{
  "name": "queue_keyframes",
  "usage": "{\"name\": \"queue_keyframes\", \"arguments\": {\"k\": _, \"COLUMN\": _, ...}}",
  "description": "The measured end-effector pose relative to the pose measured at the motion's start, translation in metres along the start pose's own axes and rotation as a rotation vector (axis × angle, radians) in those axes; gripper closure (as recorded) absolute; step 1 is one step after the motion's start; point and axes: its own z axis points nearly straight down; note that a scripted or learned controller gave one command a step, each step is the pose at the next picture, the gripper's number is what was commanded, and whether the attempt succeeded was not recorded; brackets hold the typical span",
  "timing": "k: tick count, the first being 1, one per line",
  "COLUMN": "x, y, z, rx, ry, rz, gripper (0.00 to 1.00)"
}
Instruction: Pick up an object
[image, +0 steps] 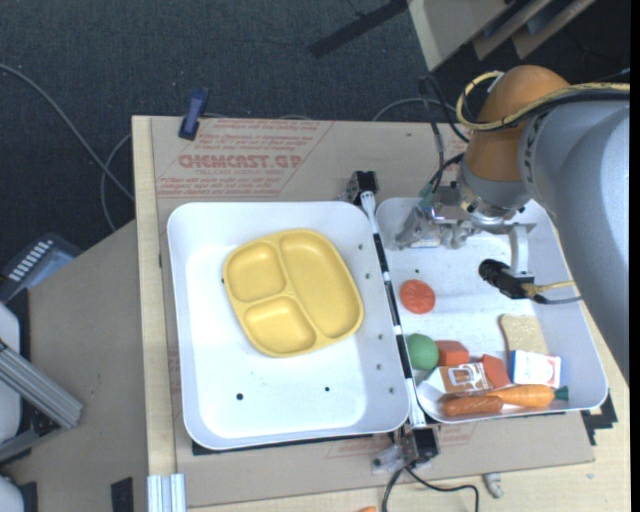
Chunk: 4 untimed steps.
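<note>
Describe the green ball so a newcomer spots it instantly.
Look at the right bin, then its near-left part beside the divider between the bins. The green ball lies there, below the flat orange-red disc and left of the food pile; it is the only green, round thing.

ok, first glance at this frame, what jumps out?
The yellow divided plate sitting alone in the left bin. Then the grey arm with its orange band looming over the right bin's far end, and the toy food heaped at that bin's near end, a carrot in front.
</note>
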Motion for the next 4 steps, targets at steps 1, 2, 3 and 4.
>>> {"name": "queue_keyframes", "arguments": {"k": 1, "x": -0.010, "y": 0.000, "z": 0.000, "rx": -0.001, "ry": -0.001, "rz": 0.001, "gripper": 0.00}}
{"name": "queue_keyframes", "arguments": {"k": 2, "x": -0.002, "y": 0.000, "z": 0.000, "rx": 0.000, "ry": 0.000, "rz": 0.000, "gripper": 0.00}}
{"name": "queue_keyframes", "arguments": {"k": 3, "x": -0.029, "y": 0.000, "z": 0.000, "rx": -0.002, "ry": -0.001, "rz": 0.001, "gripper": 0.00}}
{"name": "queue_keyframes", "arguments": {"k": 4, "x": -0.004, "y": 0.000, "z": 0.000, "rx": 0.000, "ry": 0.001, "rz": 0.000, "gripper": 0.00}}
